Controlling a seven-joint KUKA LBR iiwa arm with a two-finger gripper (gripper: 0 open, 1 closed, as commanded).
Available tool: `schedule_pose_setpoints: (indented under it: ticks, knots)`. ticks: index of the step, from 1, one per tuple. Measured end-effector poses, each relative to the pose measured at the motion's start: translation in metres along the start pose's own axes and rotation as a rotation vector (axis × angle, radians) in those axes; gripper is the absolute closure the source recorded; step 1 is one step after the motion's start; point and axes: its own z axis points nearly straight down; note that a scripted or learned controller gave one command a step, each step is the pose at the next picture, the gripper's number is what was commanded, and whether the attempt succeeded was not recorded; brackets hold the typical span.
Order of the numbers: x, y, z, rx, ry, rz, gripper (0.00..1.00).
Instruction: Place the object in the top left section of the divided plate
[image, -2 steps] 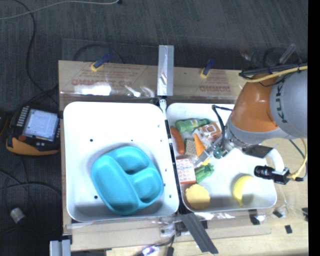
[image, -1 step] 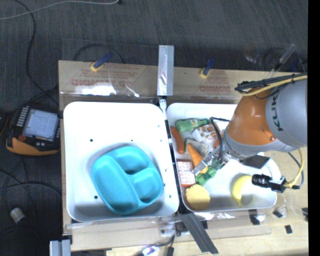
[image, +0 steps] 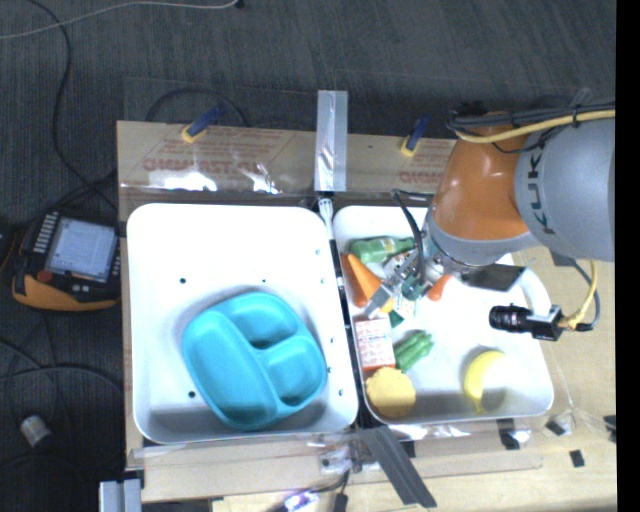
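Observation:
A light blue divided plate (image: 253, 357) lies tilted in the left bin (image: 160, 250), its sections bare. My gripper (image: 400, 283) hangs over the upper left part of the right bin (image: 530, 390), just above an orange carrot (image: 360, 280) and a green bottle-shaped item (image: 378, 248). Its tip is small and cluttered against the toys under it. Nothing can be made out as lifted between the fingers.
The right bin also holds a red and white small box (image: 373, 345), a green pepper-like toy (image: 413, 348), a yellow-orange fruit (image: 391, 392) and a yellow lemon (image: 482, 375). A black cylinder (image: 520, 320) sticks out by the arm. A handheld pendant (image: 70, 258) lies left of the bench.

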Motion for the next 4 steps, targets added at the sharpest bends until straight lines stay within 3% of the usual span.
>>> schedule_pose_setpoints:
  ticks: [1, 2, 3, 4]
  knots:
    - [0.046, -0.011, 0.0, 0.001, 0.002, -0.197, 1.0]
    - [0.026, -0.045, 0.0, 0.0, 0.001, -0.09, 1.0]
    - [-0.016, -0.094, 0.075, -0.007, -0.009, -0.179, 1.0]
    - [-0.015, -0.085, 0.08, -0.018, -0.032, -0.187, 1.0]
